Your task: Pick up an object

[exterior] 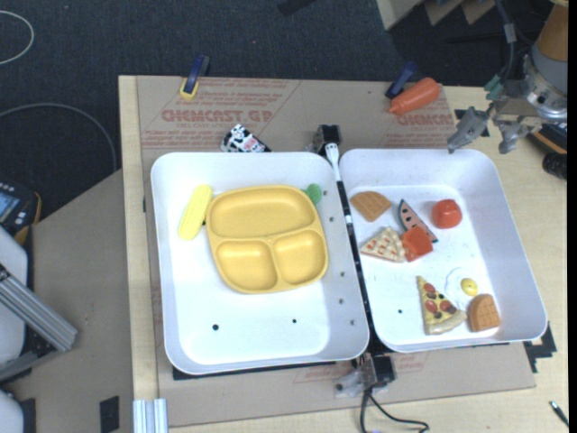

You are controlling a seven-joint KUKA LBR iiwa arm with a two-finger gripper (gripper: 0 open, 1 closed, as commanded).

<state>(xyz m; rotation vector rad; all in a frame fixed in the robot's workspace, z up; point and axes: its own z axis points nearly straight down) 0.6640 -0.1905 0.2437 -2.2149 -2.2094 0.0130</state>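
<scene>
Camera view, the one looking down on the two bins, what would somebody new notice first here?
Probably the big yellow divided plate in the middle of the left bin, with a yellow corn cob lying beside it on its left. Next, the scatter of toy foods in the right bin: a red tomato, a pizza slice and a waffle wedge among them. The gripper hangs above the right bin's far right corner.

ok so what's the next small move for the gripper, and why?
Probably move the gripper in over the right bin toward the red tomato-like piece. The gripper hangs above the bin's far right corner, over none of the toy food, and that piece lies nearest, apart from its neighbours.
</scene>
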